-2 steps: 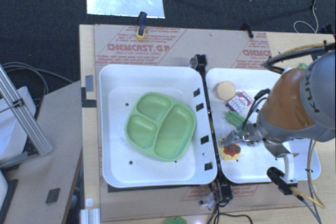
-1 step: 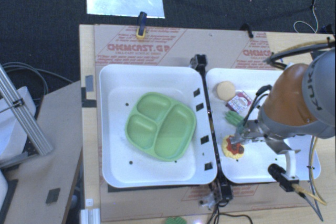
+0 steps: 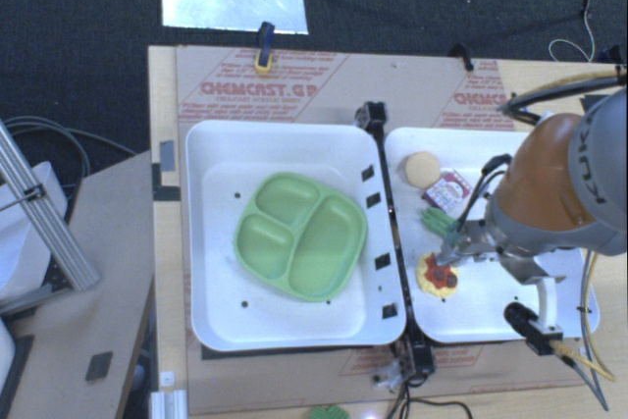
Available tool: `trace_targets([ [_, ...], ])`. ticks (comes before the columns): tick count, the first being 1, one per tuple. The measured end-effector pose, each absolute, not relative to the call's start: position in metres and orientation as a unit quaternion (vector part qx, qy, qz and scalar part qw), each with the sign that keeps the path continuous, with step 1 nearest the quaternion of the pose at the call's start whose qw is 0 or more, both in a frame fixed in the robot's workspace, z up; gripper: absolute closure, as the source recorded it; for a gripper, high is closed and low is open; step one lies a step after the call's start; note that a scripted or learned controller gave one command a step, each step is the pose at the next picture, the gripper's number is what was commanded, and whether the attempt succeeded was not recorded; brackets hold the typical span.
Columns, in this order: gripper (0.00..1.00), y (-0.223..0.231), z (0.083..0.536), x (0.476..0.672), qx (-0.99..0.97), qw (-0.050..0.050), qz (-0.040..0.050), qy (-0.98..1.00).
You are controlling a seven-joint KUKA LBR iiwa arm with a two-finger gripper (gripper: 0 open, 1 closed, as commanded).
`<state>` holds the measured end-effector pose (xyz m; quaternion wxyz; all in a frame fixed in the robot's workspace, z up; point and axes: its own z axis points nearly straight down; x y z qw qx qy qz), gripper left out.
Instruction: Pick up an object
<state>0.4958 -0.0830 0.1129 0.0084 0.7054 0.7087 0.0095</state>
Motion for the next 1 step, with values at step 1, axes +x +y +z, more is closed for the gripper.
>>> trace_targets([
  [1,0.00,-0.0829,0.1123,0.4954,0.705,0.008,0.0092,0.709],
])
